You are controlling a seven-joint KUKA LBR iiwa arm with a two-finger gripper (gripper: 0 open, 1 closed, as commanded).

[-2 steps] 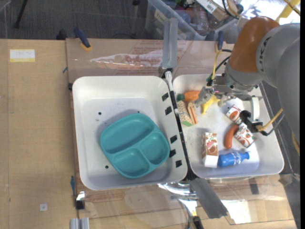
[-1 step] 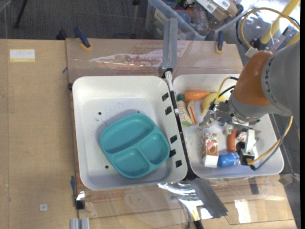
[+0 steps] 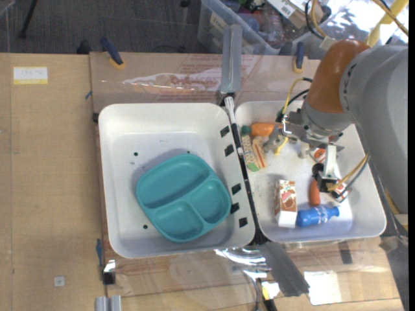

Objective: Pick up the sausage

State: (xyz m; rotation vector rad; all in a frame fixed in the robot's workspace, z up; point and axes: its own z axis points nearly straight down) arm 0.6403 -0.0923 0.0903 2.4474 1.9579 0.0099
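The jaws hang low over the right bin (image 3: 369, 229), and I cannot tell if they are spread or pressed together. The small brown sausage (image 3: 314, 191) lies just beside them, near the carton (image 3: 285, 198) and blue bottle (image 3: 318, 216). It looks not yet grabbed. Next, the jaws need to line up over it. The carton's writing is too blurry to read.
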